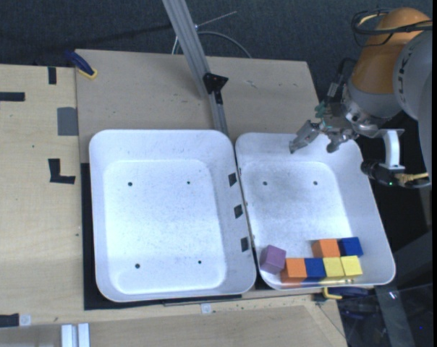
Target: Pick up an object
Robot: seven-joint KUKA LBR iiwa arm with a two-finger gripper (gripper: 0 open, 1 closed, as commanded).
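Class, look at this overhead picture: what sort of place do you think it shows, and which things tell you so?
Probably a robotics lab test bench: a grey-and-orange robot arm with its gripper above two white bins, one holding small coloured blocks.

Surface [30,194]: pale wood panel, with several black tape marks on its left part [57,170] and one grey patch [67,120]. A second wood panel [276,92] lies farther back, under the bins' far edges.

Left bin [103,194]: shallow, white, speckled, four small dark holes in its floor. It touches the right bin along their shared edge, where small black clips [239,210] sit.

Black mat [86,230] shows under the left bin's left and near edges.

Aluminium bar [186,31] runs at a slant from the far edge down to a black bracket [215,83] near the bins' far junction.

Thin white cable [226,38] curves beside the bar. Blue-and-yellow clamp [82,63] at the far left panel corner.
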